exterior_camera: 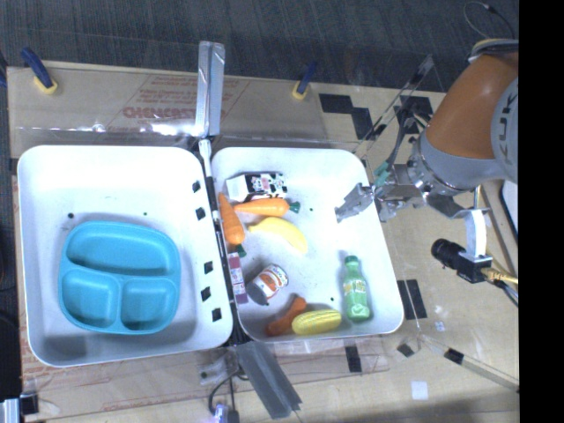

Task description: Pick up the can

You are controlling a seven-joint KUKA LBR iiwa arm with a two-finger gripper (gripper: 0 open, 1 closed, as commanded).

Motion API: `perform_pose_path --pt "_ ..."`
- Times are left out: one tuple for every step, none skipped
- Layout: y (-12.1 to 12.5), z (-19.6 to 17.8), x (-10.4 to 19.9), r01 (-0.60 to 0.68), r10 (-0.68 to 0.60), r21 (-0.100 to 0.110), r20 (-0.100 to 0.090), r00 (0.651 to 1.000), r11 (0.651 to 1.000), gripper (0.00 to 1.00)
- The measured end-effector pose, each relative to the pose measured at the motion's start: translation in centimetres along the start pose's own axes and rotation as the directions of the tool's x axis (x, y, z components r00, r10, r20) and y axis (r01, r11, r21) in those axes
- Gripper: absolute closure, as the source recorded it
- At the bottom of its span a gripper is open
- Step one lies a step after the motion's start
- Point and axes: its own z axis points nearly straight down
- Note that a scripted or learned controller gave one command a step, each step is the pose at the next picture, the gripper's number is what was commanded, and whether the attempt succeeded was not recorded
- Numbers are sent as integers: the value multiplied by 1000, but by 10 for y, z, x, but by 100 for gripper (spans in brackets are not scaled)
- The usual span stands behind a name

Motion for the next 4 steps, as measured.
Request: perform_pose_path --pt "-53 107 70 -86 86 1 0 996 996 0" --pt "-42 160 108 -227 227 2 -1 974 974 0" --pt "-42 151 108 -226 226 5 -1 974 974 100" --pt "-42 151 108 -225 225 5 0 974 974 0"
